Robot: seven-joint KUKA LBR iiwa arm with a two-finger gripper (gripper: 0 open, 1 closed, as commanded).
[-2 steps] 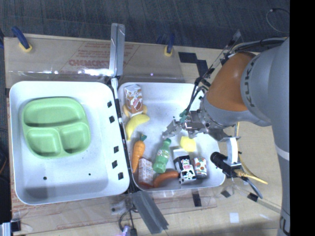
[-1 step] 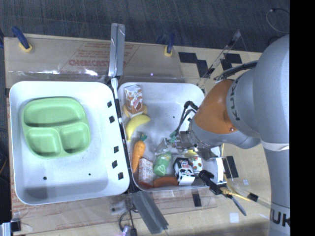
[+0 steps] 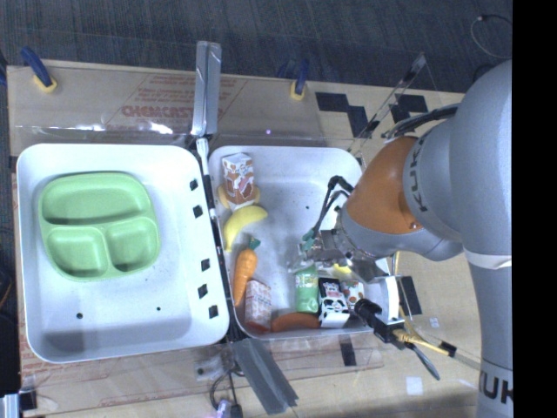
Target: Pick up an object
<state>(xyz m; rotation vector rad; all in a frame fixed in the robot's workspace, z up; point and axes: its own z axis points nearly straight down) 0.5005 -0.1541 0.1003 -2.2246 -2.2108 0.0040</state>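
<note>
We see the grey arm [image 3: 474,172] reaching in from the right over the right bin [image 3: 287,159], while the left bin [image 3: 52,320] beside it holds a green divided tray [image 3: 97,225]. In the right bin lie, along its left side, a small carton [image 3: 238,177], a banana [image 3: 241,224], a carrot [image 3: 244,274] and a snack packet [image 3: 258,304], with a green pouch [image 3: 305,291], a black-and-white carton [image 3: 332,303] and a sausage [image 3: 294,322] toward the near wall. The gripper [image 3: 324,246] hangs low just above the green pouch, and we cannot tell how its jaws stand or whether anything sits between them.
</note>
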